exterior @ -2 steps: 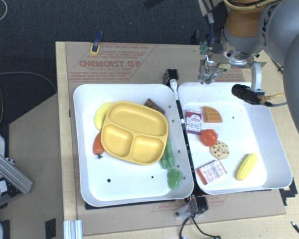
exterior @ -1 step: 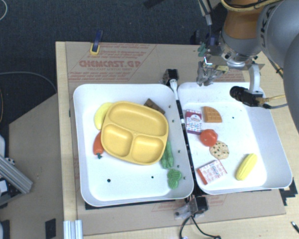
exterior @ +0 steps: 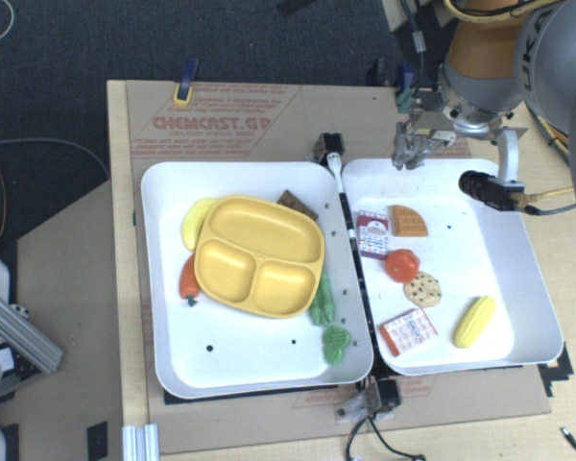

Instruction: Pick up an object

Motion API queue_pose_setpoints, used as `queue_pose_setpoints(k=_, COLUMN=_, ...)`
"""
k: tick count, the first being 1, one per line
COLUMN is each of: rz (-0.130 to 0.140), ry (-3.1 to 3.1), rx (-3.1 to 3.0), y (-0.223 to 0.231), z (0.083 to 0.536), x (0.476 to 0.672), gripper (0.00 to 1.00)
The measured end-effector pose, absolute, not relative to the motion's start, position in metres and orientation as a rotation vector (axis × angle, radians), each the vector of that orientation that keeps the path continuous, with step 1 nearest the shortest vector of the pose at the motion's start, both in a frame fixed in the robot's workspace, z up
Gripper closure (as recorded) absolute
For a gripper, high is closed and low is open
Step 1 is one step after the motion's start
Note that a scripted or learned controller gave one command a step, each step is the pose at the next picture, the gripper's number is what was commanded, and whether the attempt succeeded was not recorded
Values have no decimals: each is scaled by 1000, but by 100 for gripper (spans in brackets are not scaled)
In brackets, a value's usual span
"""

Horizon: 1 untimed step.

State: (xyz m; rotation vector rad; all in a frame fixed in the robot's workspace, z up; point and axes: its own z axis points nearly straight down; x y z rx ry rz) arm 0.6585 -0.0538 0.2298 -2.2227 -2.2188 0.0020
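My gripper [exterior: 410, 152] hangs over the far left rim of the right bin [exterior: 528, 257], fingers pointing down, with nothing seen between them. Below it in the right bin lie a red-and-white packet [exterior: 372, 234], a toast-like slice [exterior: 408, 221], a red tomato [exterior: 401, 265], a cookie [exterior: 422, 289], a second red packet [exterior: 407, 331] and a yellow corn cob [exterior: 474, 321]. The nearest items, the packet and the slice, sit a short way in front of the gripper.
The left bin [exterior: 163, 219] holds a yellow divided tray [exterior: 259, 255], a yellow item [exterior: 196, 223], an orange-red carrot [exterior: 188, 279], a brown piece [exterior: 296, 203] and green leafy pieces [exterior: 328, 323]. A black camera mount [exterior: 492, 190] juts over the right bin's far side.
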Motion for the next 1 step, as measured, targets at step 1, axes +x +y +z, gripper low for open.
queue_pose_setpoints(k=1, rz=-2, ry=-2224, rx=-2223, y=-49, z=234, x=662, gripper=100)
